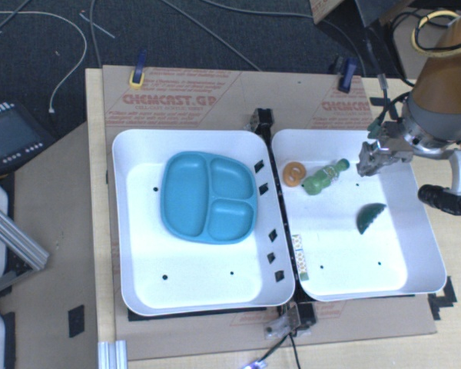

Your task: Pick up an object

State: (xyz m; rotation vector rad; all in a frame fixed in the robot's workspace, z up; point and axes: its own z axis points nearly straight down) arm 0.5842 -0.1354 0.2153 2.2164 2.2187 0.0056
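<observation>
Camera view looks down at a slant on one table [215,83], a cardboard-topped bench that carries two white bins side by side. My left bin [138,283] holds one blue plate [209,197] with three compartments, lying flat a little above the bin's middle. My right bin [346,267] holds three small things: one green bottle [325,177], one dark green wedge [369,217] and one orange disc [294,174].

My arm [444,83] comes in from the right side, grey with its orange band uppermost, and my hand [375,160] hangs over the upper right part of the right bin, close to its far wall. Whether my hand is open or closed I cannot tell; the tip is small and dark against the white, and nothing can be seen between its ends.

The bottle lies on its side in the upper part of the right bin, its long axis running from lower left to upper right, with the narrow pale neck pointing up and right toward my hand and the fat end down and left. The neck tip sits near my hand but apart from it. The disc lies flat just beside the bottle's fat end, on its left, next to the wall between the bins. The wedge rests below my hand, about mid-bin on the right, well apart from the bottle, its long side tilted the same way, low at left and high at right.
</observation>
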